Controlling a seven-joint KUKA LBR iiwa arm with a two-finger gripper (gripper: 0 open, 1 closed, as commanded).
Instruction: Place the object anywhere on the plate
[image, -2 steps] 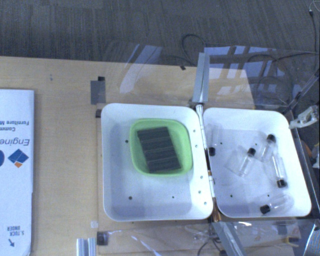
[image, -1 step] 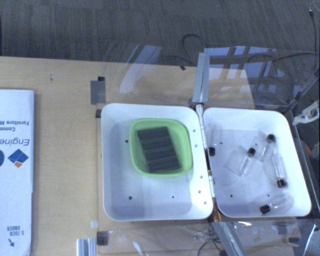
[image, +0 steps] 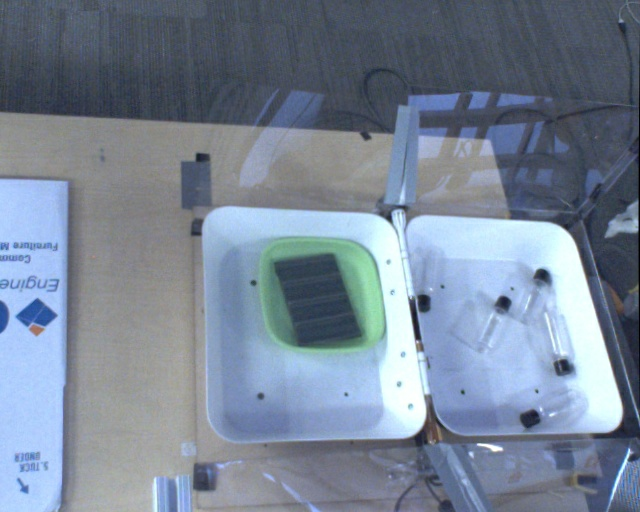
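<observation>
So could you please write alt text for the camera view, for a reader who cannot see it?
Seen from above, a green plate in the left white bin carries a dark ribbed block. The right white bin holds several clear vials with black caps. Both bins sit side by side on a wooden bench.

Over on the bench's left edge lies a white sheet (image: 30, 340) printed sideways, where I can make out "Engine" in blue by a blue-and-orange diamond logo, smaller cut-off lines starting "Comm" and "Furniture M", and "TUCK UNDER" beside an arrow near its bottom corner.
</observation>
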